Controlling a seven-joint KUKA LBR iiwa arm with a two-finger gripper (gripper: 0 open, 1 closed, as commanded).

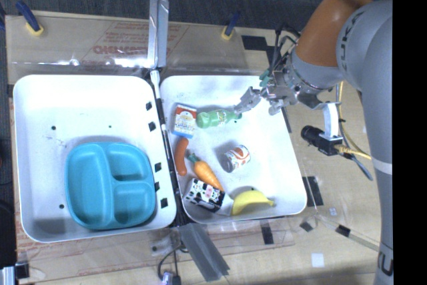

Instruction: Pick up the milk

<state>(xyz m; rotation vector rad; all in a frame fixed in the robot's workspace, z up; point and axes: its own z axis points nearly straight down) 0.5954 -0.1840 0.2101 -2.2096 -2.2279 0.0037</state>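
My gripper (248,101) hangs over the upper right part of the right bin (283,143), its grey fingers pointing left and down toward the bin floor. I cannot tell from this angle how the fingers stand; nothing is visibly between them. Just beside the tip lies a green bottle (217,119) on its side, its cap end nearest the gripper; whether the two touch I cannot make out.

Further left, against the bin's left wall, sits a small carton with an orange and white face (185,121). Below it an orange-red sausage-shaped item (180,155) lies along the wall, and a carrot (207,171) slants beside it, green top toward the upper left. A can (237,157) with red and white markings rests on its side near the bin's middle.

The milk (203,194), a black-and-white patterned carton, lies in the lower left corner of the right bin, just under the carrot's tip and well apart from the gripper. A banana (251,201) lies just to its right along the bottom wall.

The left bin (40,103) holds a blue divided tray (111,185) in its lower half. The arm (347,30), orange band showing, enters from the right.
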